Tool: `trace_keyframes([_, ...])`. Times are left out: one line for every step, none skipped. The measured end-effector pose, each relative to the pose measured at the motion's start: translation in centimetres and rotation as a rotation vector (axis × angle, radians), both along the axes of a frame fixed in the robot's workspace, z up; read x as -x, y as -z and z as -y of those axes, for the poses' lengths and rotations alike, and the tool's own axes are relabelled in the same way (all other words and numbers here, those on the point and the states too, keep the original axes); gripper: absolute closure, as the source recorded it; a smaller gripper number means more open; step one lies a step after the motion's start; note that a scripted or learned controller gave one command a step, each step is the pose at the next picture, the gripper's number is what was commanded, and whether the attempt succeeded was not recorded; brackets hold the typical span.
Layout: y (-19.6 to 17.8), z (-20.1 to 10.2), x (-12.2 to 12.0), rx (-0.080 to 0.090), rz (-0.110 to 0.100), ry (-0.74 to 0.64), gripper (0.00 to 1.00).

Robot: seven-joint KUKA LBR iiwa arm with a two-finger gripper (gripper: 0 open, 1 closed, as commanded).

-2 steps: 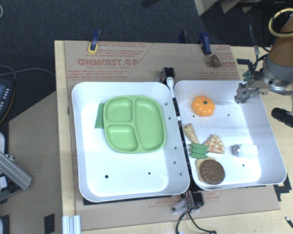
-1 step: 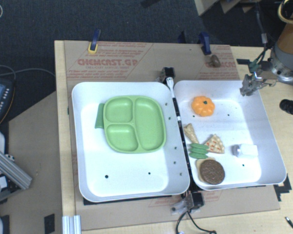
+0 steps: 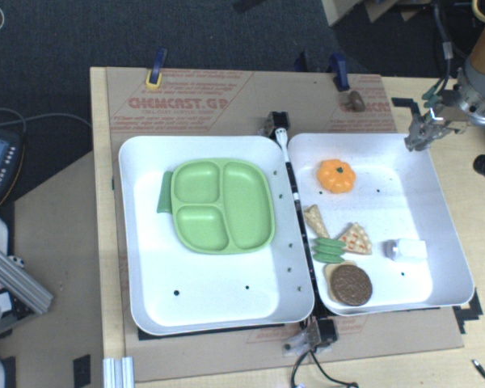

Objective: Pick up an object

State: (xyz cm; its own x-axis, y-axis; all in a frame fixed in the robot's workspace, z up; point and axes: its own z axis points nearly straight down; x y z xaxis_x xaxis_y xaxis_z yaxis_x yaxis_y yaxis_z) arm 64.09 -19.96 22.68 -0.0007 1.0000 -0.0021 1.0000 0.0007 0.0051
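The right bin (image 3: 436, 217) holds several small things. An orange pumpkin (image 3: 337, 176) lies near its far left. A tan wedge (image 3: 315, 221), a waffle-like slice (image 3: 356, 238) and a green pod (image 3: 330, 250) cluster by the left wall. A brown round patty (image 3: 351, 284) sits at the near edge, and a white block (image 3: 407, 250) lies to the right. My gripper (image 3: 421, 136) hangs over the bin's far right corner, apart from all of them, with nothing visibly in it.
The left bin (image 3: 145, 281) bears a green divided plate (image 3: 222, 204). A black divider (image 3: 291, 192) runs between the two bins. Clamps (image 3: 154, 71) (image 3: 338, 71) stand on the board's far edge. Cables and grey gear lie at the left.
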Motion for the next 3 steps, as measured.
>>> trace_keyframes([0.7,-5.6,-1.5,-0.003,-0.004,-0.005,1.0])
trace_keyframes([-0.3,-11.3,-2.6,-0.002,-0.001,-0.005,1.0])
trace_keyframes([-0.2,-17.2,-1.4,-0.005,-0.008,-0.005,1.0])
